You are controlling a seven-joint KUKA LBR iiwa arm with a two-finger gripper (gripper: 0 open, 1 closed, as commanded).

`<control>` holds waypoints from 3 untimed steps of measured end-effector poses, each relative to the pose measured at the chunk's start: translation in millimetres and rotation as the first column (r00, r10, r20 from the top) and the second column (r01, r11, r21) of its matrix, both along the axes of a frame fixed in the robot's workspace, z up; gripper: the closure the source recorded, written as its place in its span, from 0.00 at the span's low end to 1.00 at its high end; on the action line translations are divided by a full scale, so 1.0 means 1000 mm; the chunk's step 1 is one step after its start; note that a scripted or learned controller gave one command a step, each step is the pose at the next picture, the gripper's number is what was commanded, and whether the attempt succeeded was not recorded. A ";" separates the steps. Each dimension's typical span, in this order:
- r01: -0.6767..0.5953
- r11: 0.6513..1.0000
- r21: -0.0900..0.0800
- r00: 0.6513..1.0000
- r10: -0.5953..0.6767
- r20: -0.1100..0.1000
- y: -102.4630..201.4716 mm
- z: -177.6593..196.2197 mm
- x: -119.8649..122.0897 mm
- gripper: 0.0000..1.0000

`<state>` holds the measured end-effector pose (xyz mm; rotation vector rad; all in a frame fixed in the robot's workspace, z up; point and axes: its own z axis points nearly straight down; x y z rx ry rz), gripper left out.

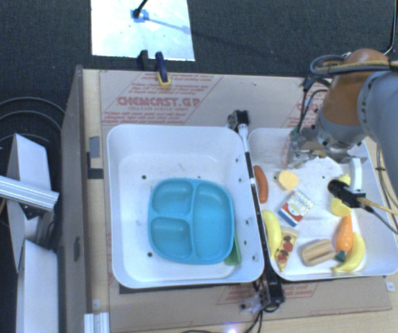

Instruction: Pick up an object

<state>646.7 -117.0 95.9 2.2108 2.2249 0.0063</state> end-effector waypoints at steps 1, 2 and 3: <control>0.000 1.000 0.000 1.000 0.000 0.000 0.000 0.000 0.000 0.00; 0.000 1.000 0.000 1.000 0.000 0.000 -0.006 0.022 0.023 0.00; 0.005 1.000 0.003 1.000 -0.004 -0.011 0.034 0.038 -0.054 0.00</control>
